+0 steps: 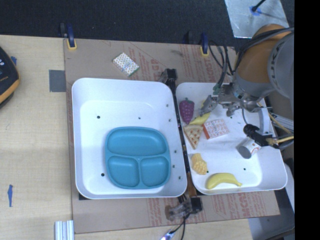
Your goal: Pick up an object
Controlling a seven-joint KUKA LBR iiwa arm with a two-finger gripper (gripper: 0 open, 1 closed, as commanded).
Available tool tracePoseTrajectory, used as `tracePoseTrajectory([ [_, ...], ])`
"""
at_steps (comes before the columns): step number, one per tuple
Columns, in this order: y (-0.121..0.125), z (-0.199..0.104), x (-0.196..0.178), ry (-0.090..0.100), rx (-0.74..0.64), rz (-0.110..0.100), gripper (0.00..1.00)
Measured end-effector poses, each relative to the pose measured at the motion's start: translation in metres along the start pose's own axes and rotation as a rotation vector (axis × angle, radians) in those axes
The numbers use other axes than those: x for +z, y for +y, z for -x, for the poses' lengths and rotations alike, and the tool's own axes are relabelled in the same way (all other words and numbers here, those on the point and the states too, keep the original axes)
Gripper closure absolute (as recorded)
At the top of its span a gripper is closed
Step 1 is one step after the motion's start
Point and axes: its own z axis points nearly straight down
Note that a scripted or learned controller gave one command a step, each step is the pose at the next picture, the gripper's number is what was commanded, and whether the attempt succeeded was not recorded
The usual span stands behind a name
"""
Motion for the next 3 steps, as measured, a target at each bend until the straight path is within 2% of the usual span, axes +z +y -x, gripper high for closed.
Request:
tracePoseTrajectory([
  [1,0.028,-0.008,0.03,-0.01,0.005,0.001,0.0],
  [2,0.028,-0.01,0.02,-0.004,0.002,-0.001,1.0],
  [3,-0.018,-0.069,-0.058,0.001,0.0,0.003,1.0],
])
